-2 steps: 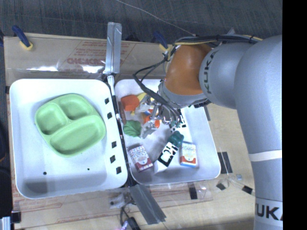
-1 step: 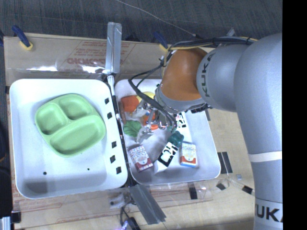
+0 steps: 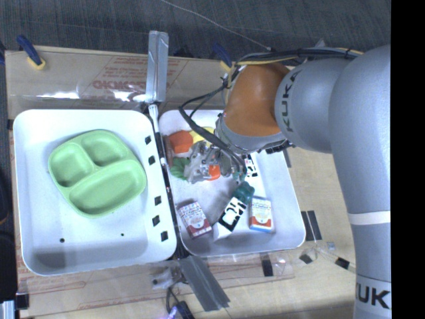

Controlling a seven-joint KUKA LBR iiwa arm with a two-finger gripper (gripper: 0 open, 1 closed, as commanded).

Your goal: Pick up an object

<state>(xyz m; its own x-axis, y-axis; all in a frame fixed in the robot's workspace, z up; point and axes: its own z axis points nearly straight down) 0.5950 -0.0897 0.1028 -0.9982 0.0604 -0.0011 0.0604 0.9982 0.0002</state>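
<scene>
Because the hand (image 3: 207, 161), whose grip I cannot tell, sits low among crowded toys in the right bin (image 3: 287, 198), it may catch nothing or nudge the orange piece (image 3: 179, 140) aside.

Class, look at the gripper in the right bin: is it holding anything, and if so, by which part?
It cannot be told. The gripper is down among the toy food in the right bin, but no item shows clearly between its fingers.

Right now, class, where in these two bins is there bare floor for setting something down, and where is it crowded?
Bare floor: the left bin in front of the green divided plate. Crowded: the right bin, where the gripper sits among small items, with cartons along the front.
</scene>
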